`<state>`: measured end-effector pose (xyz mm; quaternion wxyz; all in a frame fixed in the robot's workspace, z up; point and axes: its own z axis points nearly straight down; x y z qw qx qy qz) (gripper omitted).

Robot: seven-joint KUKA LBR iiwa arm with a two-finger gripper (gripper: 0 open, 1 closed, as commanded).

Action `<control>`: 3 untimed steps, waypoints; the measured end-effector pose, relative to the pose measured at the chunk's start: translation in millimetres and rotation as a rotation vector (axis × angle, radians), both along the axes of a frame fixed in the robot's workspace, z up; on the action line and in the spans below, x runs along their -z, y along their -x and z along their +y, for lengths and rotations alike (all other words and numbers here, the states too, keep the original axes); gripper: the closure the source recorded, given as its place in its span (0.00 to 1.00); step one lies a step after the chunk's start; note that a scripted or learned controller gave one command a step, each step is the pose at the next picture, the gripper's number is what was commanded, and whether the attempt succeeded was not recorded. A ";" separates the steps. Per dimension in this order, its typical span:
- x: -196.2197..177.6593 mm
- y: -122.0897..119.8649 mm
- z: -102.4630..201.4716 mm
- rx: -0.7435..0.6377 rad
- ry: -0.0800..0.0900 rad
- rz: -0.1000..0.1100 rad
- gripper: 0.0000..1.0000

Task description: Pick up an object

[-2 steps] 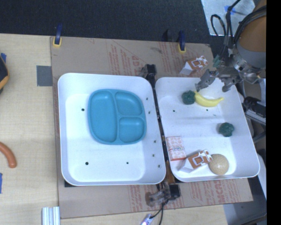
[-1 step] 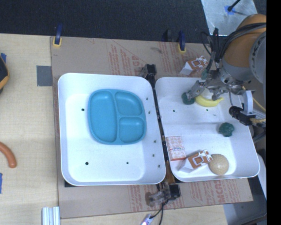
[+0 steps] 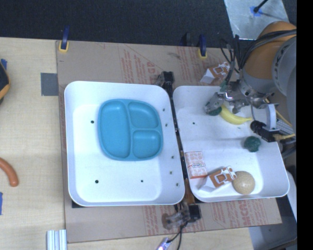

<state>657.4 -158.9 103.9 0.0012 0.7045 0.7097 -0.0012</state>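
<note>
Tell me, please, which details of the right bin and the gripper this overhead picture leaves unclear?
- Gripper: in the camera view, its fingers are too small and cluttered by cables to tell their state.
- Banana: its upper end is hidden under the wrist hardware.
- Dark green object: too small and blurred to identify.
- Printed cards: the text is too small to read.
- Right bin: its far right rim is covered by the arm.

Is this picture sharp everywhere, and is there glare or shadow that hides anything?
Camera view: lighting is even and soft; the two white plastic bins look bright but not blown out. The blue divided plate is crisp. The yellow banana lies half under the grey arm's gripper, where shadow and clutter blur details. The small dark green object is too dim to identify.
</note>
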 end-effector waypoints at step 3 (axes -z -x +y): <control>11.7 1.4 -5.5 0.003 -0.003 0.005 0.00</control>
